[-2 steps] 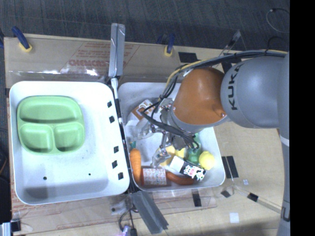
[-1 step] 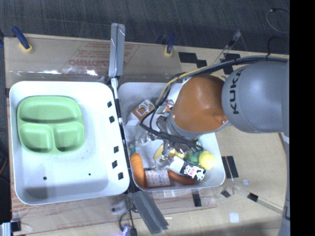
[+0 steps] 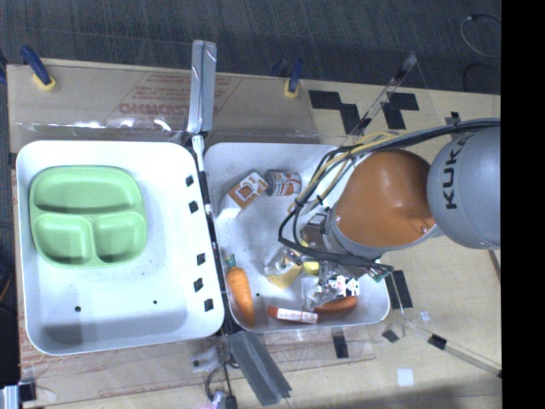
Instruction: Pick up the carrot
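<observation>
The carrot [image 3: 241,296] is orange and lies lengthwise in the near left corner of the right bin [image 3: 255,237], against its left wall. My gripper [image 3: 327,285] hangs low over the bin's near right part, under the arm's orange band [image 3: 383,198]. It is about a hand's width to the right of the carrot and not touching it. The wrist and its cables hide much of the gripper. Nothing can be seen held in it.
Near the gripper lie a yellow item [image 3: 289,270], a red sausage-like piece [image 3: 339,305] and a red-and-white tube [image 3: 294,315]. A small box [image 3: 246,191] and a can [image 3: 283,182] sit at the bin's far side. The left bin [image 3: 128,305] holds a green divided tray [image 3: 86,214].
</observation>
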Robot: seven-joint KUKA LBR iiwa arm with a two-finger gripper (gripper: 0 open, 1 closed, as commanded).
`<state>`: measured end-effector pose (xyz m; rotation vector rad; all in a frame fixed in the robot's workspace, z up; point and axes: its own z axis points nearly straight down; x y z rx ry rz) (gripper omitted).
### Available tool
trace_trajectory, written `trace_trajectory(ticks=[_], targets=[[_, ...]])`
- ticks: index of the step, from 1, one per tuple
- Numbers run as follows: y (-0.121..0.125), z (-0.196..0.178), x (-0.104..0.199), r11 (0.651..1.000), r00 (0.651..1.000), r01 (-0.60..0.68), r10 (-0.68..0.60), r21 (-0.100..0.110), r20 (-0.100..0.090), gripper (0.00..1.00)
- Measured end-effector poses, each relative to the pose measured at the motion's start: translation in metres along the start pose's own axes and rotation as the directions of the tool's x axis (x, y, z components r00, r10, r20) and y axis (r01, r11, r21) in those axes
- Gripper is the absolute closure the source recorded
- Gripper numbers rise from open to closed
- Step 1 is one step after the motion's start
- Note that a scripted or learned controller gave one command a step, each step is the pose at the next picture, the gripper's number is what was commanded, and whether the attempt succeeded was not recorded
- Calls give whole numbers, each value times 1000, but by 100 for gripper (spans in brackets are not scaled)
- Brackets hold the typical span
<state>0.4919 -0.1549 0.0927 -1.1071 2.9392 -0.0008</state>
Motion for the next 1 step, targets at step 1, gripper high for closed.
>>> trace_trajectory(ticks=[1], targets=[[36,-3,-27,999,999,-50,50,14,4,0]])
